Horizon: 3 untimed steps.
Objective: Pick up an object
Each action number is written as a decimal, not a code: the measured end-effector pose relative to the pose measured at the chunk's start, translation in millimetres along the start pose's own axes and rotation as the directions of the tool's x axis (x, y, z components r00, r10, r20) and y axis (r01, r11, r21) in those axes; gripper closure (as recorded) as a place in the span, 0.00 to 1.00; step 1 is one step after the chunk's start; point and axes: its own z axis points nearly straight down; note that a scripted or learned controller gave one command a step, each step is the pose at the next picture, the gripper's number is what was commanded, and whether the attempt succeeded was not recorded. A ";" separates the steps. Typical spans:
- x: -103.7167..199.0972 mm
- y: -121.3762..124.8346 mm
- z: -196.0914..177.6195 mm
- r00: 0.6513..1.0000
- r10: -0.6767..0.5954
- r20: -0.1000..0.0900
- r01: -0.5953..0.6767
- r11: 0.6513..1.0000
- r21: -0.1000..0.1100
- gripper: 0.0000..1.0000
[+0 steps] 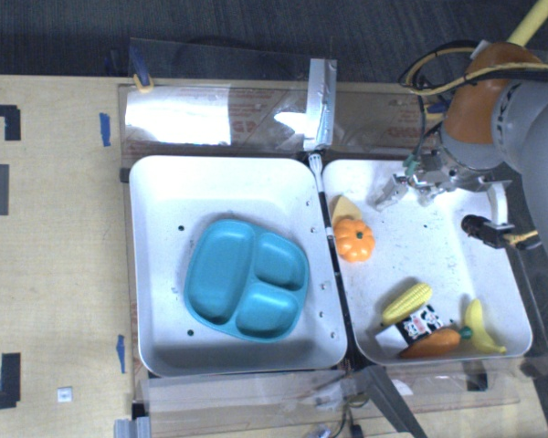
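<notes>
Upper right of the frame: gripper (411, 182), on the grey arm, set over the upper part of the right bin (420, 258). Whether it is open or closed cannot be told from this angle. No object is seen in its hold.

Right bin, contents:
- pumpkin (354, 241), orange, at the left wall, below and left of the gripper.
- wedge (345, 208), yellow, touching the pumpkin's upper side; the item nearest the gripper, yet apart from it.
- corn (406, 301), lying aslant in the lower part.
- box (423, 322), black and white, just below the corn.
- carrot (431, 343), along the lower wall, against the box.
- banana (479, 325), lower right corner, just beside the carrot's tip.

Left bin (155, 245), contents:
- plate (247, 281), blue, divided, lying flat at the middle; well apart from the gripper.

Tabletop (46, 245): pale, bearing both bins.

Task status: not done. Every listed object rests on a bin floor, none lifted. By my reading the arm is at the approach stage. What is left: the descent onto one object, the grip and the lift. Pumpkin and wedge are the likeliest picks, being closest.
</notes>
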 end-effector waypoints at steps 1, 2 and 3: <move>-50.8 -52.7 -4.4 0.981 0.193 -0.015 -0.193 0.981 -0.008 0.00; -43.8 -28.5 -0.9 0.974 0.228 -0.004 -0.228 0.974 -0.007 0.00; -46.0 -127.5 -28.9 0.977 0.213 -0.009 -0.213 0.977 0.001 0.00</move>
